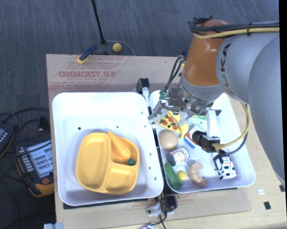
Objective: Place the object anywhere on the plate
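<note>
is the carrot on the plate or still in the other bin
On the plate. The carrot lies in the upper right compartment of the yellow plate in the left bin, its green end toward the plate's right rim.

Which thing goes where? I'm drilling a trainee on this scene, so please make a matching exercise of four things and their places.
Things:
1. carrot
2. toy cow
3. pizza slice
4. croissant

Places:
A. near right corner of the right bin
B. on the yellow plate in the left bin
C. right bin's near edge, beside the cow
D. right bin, under the wrist

Pairs: 1-B, 2-A, 3-D, 4-C
</note>
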You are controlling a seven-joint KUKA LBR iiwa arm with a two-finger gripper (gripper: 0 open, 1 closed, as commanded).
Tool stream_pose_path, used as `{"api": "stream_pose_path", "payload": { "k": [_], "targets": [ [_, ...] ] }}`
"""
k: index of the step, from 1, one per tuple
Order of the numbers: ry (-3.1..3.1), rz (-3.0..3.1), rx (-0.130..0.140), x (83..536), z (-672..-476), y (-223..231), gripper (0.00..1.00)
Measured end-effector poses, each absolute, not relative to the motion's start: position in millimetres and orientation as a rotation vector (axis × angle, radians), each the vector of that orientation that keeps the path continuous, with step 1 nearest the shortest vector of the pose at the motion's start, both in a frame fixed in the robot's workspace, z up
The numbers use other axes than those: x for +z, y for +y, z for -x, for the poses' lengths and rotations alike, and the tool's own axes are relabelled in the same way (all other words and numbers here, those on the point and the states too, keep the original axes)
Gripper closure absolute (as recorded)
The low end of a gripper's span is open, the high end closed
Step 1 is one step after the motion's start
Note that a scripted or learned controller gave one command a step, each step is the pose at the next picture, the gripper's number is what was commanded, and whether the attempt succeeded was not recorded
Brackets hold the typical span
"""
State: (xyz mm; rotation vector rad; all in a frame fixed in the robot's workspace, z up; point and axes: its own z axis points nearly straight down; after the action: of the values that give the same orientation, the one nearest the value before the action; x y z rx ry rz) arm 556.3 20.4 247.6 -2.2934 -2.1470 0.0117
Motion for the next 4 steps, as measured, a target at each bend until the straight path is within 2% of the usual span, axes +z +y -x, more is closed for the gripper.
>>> {"api": "stream_pose_path", "payload": {
  "k": [1, 2, 3, 4],
  "targets": [
    [-2.149, 2.292, 0.010, 248, -556.5, 21, 0.00],
    [-2.052, 2.382, 0.005, 285, -568.5, 9, 0.00],
    [-1.905, 2.501, 0.005, 325, -557.1, -20, 0.00],
    [-2.009, 2.427, -0.006, 425, -527.3, -39, 0.00]
  ]
}}
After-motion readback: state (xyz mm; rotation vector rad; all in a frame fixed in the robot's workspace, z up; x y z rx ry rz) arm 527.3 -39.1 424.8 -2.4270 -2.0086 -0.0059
